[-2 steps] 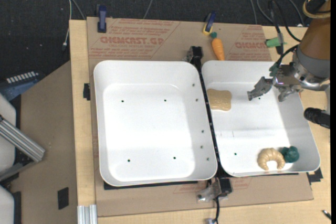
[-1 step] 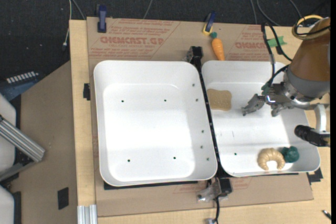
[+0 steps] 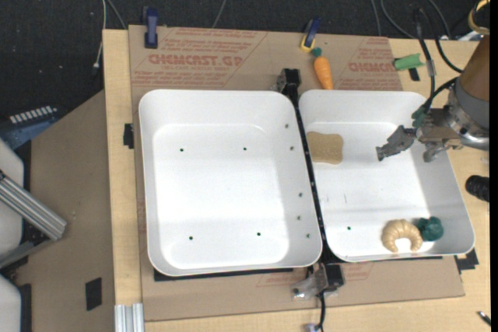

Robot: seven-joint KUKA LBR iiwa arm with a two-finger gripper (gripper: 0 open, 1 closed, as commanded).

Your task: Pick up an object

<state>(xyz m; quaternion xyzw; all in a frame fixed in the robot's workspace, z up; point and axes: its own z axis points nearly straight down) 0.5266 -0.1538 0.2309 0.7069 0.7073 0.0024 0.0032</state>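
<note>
Hovering over the right bin (image 3: pixel 447 190), the tool (image 3: pixel 412 144) has its fingers spread and holds nothing. It is angled toward the tan bread slice (image 3: pixel 324 148) to its left, likely the easiest object to pick.

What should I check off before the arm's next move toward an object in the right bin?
1. Objects in right bin: ok; bread slice, croissant, green item.
2. Gripper over right bin: ok.
3. Fingers hold nothing: ok.
4. Bread slice apart from others: ok.
5. Croissant touching green item: not ok for a clean grasp.
6. Carrot outside bins: ok, ignore.
</note>
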